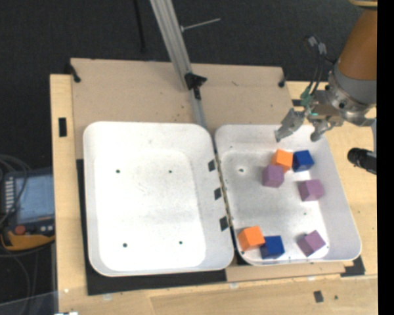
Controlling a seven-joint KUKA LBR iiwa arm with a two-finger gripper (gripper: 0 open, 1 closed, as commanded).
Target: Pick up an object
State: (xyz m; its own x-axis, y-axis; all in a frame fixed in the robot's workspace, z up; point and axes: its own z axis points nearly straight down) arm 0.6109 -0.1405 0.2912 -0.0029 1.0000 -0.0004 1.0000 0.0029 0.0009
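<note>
The right bin [249, 143] holds several small cubes. An orange cube [284, 158], a blue cube [303, 160] and a purple cube [272, 176] cluster near its far side. Another purple cube [310, 189] lies just right of them. Along the near edge sit an orange cube [251, 237], a blue cube [272, 247] and a purple cube [310, 242]. My gripper [301, 128] hangs above the bin's far edge, just beyond the orange and blue cubes, open with nothing between its fingers.
The left bin [151, 195] lies beside the right one, joined by small clips. A slanted metal rail [174, 38] rises behind the bins. A control pendant [26, 209] with cables sits off the bench's left edge.
</note>
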